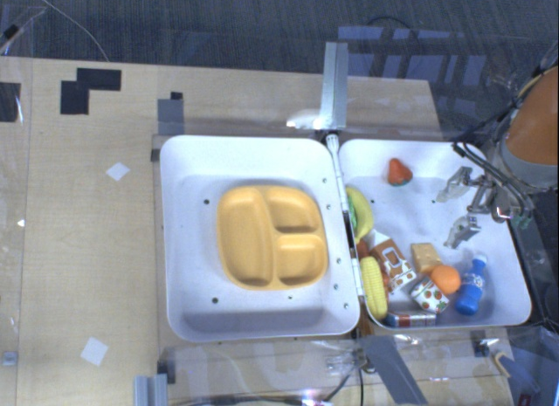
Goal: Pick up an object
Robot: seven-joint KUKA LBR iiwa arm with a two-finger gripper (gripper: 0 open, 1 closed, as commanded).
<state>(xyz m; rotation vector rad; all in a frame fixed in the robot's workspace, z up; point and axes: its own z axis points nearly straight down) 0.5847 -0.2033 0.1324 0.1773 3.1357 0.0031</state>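
My gripper [458, 208] hangs over the right bin [419, 155], near its right side, fingers spread open with nothing between them. Below it, in the bin's front part, lie a tan block [425, 256], an orange ball [446, 278], a blue bottle [472, 288], a small patterned box [428, 296], a corn cob [373, 280] and a printed packet [395, 264]. A yellow-green banana [359, 211] rests along the bin's left wall. A red-orange strawberry-like piece [398, 171] sits alone toward the back.
The left bin [183, 221] holds a yellow divided plate [271, 235]. A metal post [334, 86] rises behind the wall between the two bins. The arm's orange band [534, 129] is at the right edge.
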